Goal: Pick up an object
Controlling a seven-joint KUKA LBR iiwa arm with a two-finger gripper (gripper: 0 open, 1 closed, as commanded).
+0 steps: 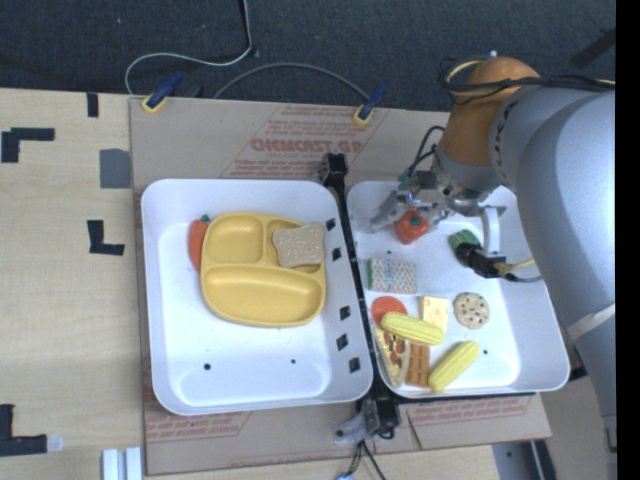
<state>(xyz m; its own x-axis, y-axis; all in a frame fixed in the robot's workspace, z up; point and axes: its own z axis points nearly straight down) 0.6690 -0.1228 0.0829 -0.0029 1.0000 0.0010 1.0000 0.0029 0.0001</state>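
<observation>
My gripper (403, 211) hangs low over the back left part of the right bin (535, 343). A small red toy food (411, 229) lies right under it, touching or nearly touching it. Whether the toy is gripped is hidden by the wrist. Other things in this bin are a green piece (462, 239), a speckled cracker (392, 275), a round cookie (470, 310), a yellow cheese square (435, 313), a red slice (386, 308), two corn cobs (412, 328) (452, 364) and a striped strip (408, 361).
The left bin (240, 378) holds a yellow divided plate (262, 280) with a toast slice (300, 245) on it and an orange carrot (197, 243) beside it. A black divider (345, 278) runs between the bins. The grey arm (570, 198) covers the right bin's far right side.
</observation>
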